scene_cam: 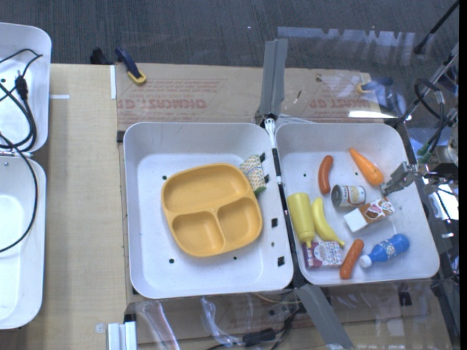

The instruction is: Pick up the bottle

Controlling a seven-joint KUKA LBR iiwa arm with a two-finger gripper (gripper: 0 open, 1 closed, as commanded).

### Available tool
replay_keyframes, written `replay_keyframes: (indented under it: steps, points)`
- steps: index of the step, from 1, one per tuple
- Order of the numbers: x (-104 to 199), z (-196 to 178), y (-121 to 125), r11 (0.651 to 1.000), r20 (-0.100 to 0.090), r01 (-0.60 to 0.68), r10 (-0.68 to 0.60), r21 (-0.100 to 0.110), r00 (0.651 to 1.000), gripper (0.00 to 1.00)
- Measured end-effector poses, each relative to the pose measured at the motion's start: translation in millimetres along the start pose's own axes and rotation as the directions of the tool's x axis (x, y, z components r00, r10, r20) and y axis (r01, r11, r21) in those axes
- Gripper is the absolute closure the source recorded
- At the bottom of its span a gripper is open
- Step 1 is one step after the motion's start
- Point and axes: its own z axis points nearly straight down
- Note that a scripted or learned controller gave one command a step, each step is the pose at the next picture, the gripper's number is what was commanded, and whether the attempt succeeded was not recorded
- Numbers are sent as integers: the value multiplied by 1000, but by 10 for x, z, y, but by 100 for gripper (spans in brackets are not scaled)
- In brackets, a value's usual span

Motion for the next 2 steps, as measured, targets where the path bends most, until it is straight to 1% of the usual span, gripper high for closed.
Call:
replay_keyframes:
  steps: [1,2]
  points:
    - [-393,823,-232,994,-1,112,-112,-1,994,0]
    - [-286,1733,-230,966,0,260,-260,-2,966,0]
